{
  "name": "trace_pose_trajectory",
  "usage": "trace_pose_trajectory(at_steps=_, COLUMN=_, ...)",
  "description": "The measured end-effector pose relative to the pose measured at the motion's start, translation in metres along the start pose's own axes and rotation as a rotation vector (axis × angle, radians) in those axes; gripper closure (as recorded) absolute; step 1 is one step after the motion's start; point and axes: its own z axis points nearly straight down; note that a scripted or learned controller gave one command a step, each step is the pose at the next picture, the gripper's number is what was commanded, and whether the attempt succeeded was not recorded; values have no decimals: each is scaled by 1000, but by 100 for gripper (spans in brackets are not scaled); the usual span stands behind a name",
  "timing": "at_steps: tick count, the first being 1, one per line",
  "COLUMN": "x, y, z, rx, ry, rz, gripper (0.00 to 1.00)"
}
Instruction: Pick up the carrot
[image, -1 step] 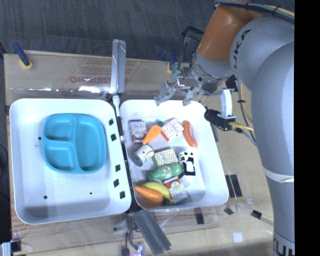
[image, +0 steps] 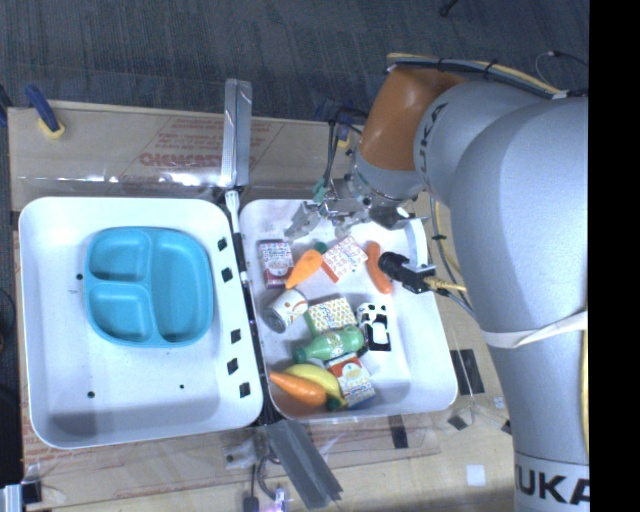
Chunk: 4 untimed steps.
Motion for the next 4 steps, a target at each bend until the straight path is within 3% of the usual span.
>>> trace_pose_trajectory(at_steps=1, x=-6, y=-44, z=47, rx=-17, ry=-2, rz=33, gripper=0)
trace_pose_trajectory(at_steps=2, x=7, y=-53, z=48, rx=-15, ry=-4, rz=-201, gripper=0)
trace_pose_trajectory(at_steps=3, x=8, y=-53, z=37, rx=-16, ry=-3, rz=-205, gripper=100)
trace_pose_trajectory(at_steps=4, x=66, y=-81, z=-83, rx=-3, ry=0, rz=-186, gripper=100)
